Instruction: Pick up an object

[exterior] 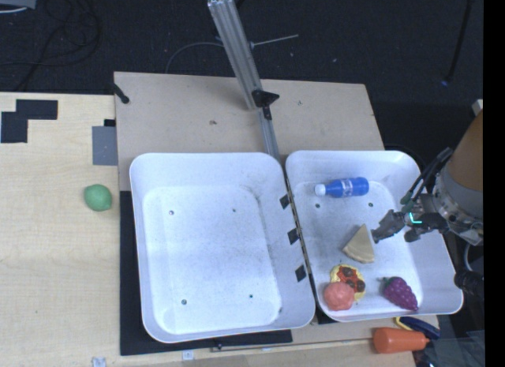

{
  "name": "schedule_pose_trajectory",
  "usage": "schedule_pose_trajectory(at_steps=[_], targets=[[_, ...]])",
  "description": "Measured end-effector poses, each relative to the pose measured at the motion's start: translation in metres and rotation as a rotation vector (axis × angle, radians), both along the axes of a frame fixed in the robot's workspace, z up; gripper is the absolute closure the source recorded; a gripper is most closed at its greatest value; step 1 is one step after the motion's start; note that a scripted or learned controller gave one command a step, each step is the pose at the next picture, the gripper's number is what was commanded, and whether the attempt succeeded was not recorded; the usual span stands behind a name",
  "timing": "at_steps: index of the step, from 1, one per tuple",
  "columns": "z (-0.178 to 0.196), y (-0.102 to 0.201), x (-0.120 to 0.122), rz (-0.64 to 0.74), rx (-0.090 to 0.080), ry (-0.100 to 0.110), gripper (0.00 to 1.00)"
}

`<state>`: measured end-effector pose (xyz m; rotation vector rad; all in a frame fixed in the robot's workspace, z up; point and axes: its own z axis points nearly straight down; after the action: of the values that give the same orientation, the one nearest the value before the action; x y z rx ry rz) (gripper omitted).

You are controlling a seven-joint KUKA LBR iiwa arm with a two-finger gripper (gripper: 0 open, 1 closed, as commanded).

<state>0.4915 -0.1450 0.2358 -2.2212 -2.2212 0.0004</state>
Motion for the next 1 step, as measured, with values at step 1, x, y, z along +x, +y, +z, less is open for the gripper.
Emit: schedule_pose_trajectory(at_steps=[1], targets=[[0.0, 0.0, 0.0, 0.0, 0.0, 0.0, 0.0]])
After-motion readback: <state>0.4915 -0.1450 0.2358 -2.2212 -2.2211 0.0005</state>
